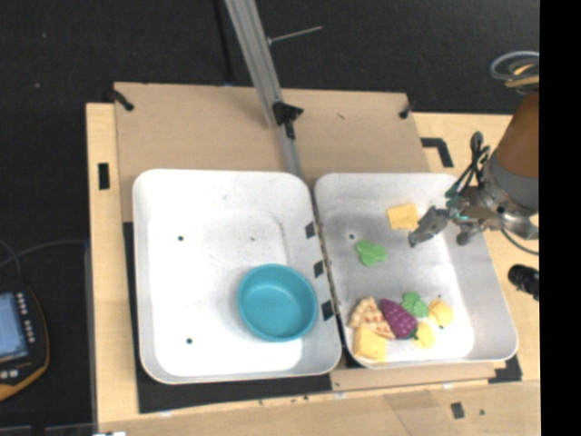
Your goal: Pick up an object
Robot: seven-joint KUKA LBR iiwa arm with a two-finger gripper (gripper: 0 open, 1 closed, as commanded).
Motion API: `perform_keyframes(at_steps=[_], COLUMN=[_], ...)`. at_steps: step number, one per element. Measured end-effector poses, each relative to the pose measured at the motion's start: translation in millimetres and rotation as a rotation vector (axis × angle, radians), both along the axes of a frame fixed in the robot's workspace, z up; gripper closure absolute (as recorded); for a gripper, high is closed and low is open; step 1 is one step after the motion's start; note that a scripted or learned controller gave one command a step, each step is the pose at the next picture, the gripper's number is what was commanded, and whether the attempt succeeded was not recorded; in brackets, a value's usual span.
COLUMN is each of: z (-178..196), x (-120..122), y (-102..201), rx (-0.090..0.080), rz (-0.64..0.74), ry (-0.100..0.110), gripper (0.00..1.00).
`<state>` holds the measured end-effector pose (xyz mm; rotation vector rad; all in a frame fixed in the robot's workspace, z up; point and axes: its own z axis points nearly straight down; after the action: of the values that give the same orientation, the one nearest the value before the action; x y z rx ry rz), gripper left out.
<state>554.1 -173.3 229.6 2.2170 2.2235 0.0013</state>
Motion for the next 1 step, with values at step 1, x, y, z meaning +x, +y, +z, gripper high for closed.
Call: perform_keyframes(at_steps=[1], z=[0.1], x=[0.0], y=[0.0], rx=[0.000], rz=[-0.001], ry=[0.000], gripper=[0.00])
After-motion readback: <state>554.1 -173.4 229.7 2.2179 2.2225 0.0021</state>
